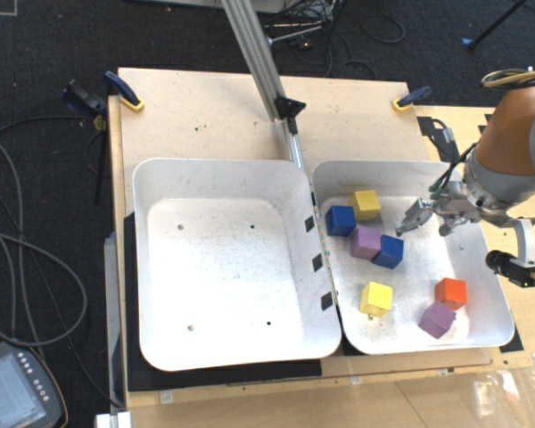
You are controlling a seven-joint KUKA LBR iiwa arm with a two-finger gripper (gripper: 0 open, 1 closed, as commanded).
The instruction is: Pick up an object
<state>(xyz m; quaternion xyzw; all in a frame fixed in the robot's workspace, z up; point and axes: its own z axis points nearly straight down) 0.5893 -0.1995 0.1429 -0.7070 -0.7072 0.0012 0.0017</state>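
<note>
**Inspector:** Desk [214, 119] first, operator: you have a pale board with blue-and-yellow clamps at its far corners, one at the left [123, 92] and one at the right [411, 98]. A grey metal post [254, 43] slants down from the top to meet the far edge where the two bins join.

**Operator:** And the bins?

**Inspector:** Your left bin [223, 257] is a shallow white tray with a few dark specks on its floor. Your right bin [481, 324] sits touching it and carries all the blocks.

**Operator:** Where is the arm?

**Inspector:** Your arm [508, 154] reaches in from the right, orange band above grey wrist, over the far right part of the right bin. The hand [413, 218] points left toward the block cluster. Its tip lies just right of the upper blocks; you have nothing visible between its fingers, and I cannot tell how far they are apart.

**Operator:** The blocks?

**Inspector:** Seven, operator. In the far cluster: a yellow block [367, 204], a blue block [341, 220] just left of it, a purple block [366, 242] below them, and a second blue block [390, 251] touching the purple one on its right. Nearer you: a second yellow block [376, 298] alone at centre, an orange block [451, 292] by the right wall, and a second purple block [438, 318] just below the orange. All rest on the bin floor.
</note>
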